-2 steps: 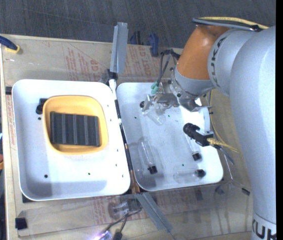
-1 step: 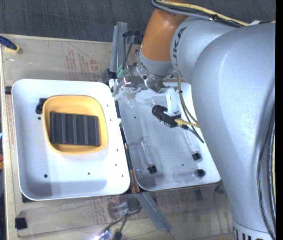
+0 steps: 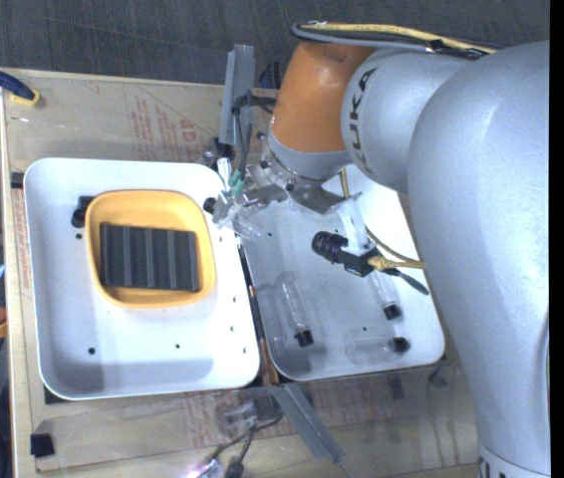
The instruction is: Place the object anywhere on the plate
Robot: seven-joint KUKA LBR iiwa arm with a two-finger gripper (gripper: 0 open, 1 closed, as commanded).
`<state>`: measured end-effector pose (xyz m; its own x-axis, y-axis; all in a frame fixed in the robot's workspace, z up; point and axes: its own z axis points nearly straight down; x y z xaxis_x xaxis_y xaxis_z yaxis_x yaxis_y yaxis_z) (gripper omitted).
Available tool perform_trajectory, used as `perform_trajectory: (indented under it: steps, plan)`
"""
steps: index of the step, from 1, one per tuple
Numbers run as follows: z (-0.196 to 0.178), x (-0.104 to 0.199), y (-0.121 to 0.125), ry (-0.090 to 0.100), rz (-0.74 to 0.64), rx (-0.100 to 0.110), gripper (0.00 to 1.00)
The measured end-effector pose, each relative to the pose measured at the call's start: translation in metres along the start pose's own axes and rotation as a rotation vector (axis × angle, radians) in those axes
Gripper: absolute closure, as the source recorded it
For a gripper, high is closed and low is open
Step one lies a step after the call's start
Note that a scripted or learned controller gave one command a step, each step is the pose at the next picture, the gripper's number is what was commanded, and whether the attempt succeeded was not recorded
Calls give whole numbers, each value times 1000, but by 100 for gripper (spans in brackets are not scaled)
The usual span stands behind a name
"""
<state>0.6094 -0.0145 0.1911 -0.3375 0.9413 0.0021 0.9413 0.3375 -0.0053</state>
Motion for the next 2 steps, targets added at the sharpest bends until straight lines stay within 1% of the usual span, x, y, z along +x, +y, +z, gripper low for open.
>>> perform_trajectory:
  steps: [1, 2]
  plan:
    - [1, 23, -8, 0, -187, 1, 100]
    - [0, 23, -8, -1, -188, 0, 0]
